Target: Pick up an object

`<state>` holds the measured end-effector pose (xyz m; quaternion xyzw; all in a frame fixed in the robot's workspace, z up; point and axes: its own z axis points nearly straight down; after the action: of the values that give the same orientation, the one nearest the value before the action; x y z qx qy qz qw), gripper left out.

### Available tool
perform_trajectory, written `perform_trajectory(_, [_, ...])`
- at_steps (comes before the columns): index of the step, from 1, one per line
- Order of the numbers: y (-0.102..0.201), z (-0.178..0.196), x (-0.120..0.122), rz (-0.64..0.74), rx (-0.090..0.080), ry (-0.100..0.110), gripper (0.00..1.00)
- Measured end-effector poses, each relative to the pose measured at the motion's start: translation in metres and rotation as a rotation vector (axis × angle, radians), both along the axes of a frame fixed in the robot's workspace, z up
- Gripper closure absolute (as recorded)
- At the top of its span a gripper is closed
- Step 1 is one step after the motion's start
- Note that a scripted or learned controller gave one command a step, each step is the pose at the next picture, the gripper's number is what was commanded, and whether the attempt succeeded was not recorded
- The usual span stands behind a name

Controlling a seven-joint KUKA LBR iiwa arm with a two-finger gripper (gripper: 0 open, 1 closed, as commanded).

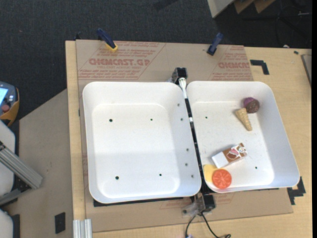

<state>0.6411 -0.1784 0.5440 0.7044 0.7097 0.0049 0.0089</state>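
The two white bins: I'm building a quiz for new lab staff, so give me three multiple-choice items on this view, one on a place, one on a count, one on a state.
1. Where does the toy ice-cream cone lie?
A. in the left bin
B. in the right bin
C. on the cardboard

2. How many blue clamps hold the cardboard's far edge?
A. one
B. two
C. four

3. How does the small snack box rest?
A. lying flat on the bin floor
B. propped up against the cone
C. hanging over the bin's rim

Answers:
1 B: the cone lies in the right bin, near its far right corner.
2 B: one clamp shows at the left and another at the right.
3 A: the box lies flat, just beyond the orange toy.
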Motion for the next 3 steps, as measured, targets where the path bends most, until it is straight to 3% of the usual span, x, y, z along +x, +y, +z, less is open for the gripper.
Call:
perform_trajectory(1, [0.055, -0.064, -0.088, -0.003, 0.009, 0.026, 1.0])
perform_trajectory(2, [0.042, -0.005, -0.025, -0.006, 0.001, 0.009, 1.0])
perform_trajectory(3, [-0.001, -0.008, -0.073, -0.013, 0.005, 0.021, 1.0])
